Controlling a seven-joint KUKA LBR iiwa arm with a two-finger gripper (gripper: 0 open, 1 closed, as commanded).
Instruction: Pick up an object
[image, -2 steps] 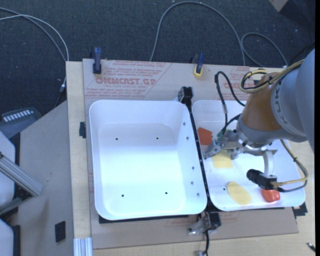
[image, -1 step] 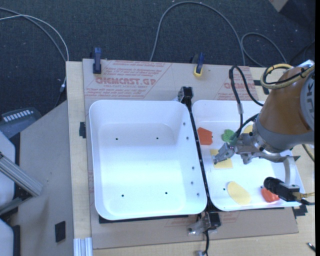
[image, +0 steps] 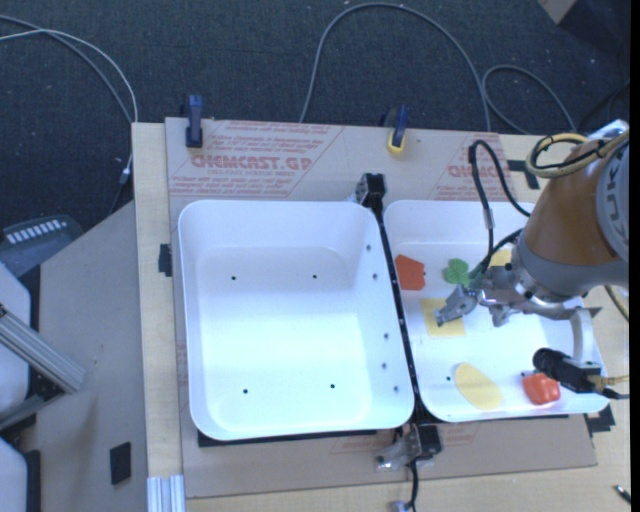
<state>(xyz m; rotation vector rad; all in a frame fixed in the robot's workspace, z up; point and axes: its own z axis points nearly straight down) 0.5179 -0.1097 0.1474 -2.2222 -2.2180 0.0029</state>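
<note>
The right bin (image: 560, 215) holds several small objects. An orange-red block (image: 409, 271) lies near its left wall, with a green piece (image: 457, 270) just to the right. A flat yellow square (image: 441, 319) lies near the middle. Toward the front are a pale yellow oval (image: 478, 386) and a red-orange lump (image: 541, 390). My gripper (image: 476, 309) hangs low over the bin's middle, just right of the yellow square and below the green piece. Its fingers (image: 455, 308) stand apart, open, with nothing between them. The arm covers the bin's right side.
The left bin (image: 290, 320) stands beside the right one, their walls meeting along a black divider strip. A black cable (image: 487, 200) loops from the arm over the right bin's back. A black part of the arm (image: 565, 368) juts over the front right corner.
</note>
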